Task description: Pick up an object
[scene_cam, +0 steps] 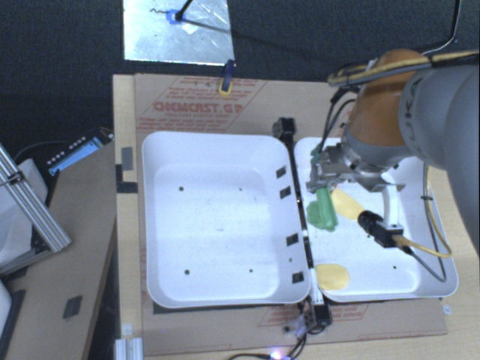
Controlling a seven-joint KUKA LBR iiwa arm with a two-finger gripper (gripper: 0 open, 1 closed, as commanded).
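Nearest the camera a flat yellow piece (332, 277) lies loose on the front floor of the right bin (431, 280), apart from the rest, so likely not the current target; the left bin (217, 223) sits alongside on the desk (127, 231). Further back, a green object (324, 211) touches a second yellow piece (347, 204) by the divider, right under the end effector (324, 177), which looks lowered onto the green one. Arm comes in from the right, wrist bent down over the bin; can't tell how far the end effector is open or if it has a grip
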